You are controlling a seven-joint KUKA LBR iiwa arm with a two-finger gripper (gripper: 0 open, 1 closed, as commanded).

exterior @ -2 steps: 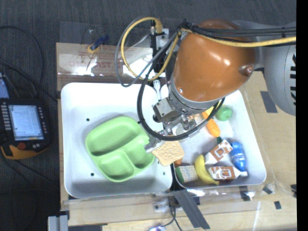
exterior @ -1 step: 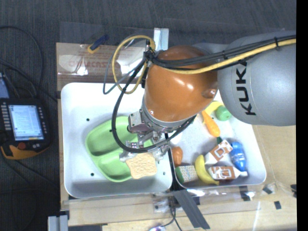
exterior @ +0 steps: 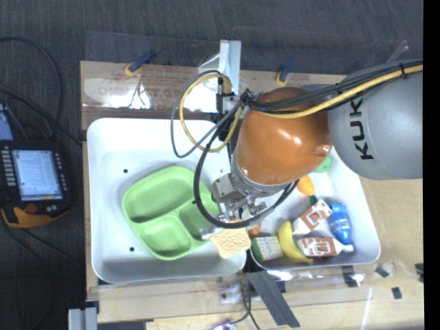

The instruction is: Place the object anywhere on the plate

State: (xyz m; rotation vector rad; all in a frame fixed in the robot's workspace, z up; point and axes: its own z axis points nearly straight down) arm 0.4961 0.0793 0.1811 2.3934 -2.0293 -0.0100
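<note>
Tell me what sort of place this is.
Most likely a robotics lab test bench, not a kitchen. A grey and orange industrial arm reaches over two white bins clamped to a board, a handheld control pendant lies on the carpet beside them, and the food looks like toy items.

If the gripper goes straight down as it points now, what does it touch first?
Probably the cracker just under the gripper, near the green plate's right edge; depth is unclear from above.

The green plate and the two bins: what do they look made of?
The green plate: probably moulded plastic, matte to satin, judging by its uniform colour, soft rounded compartment walls and faint sheen. The left bin and right bin: likely thin glossy white plastic, with rounded corners and bright highlights along the rims.
</note>
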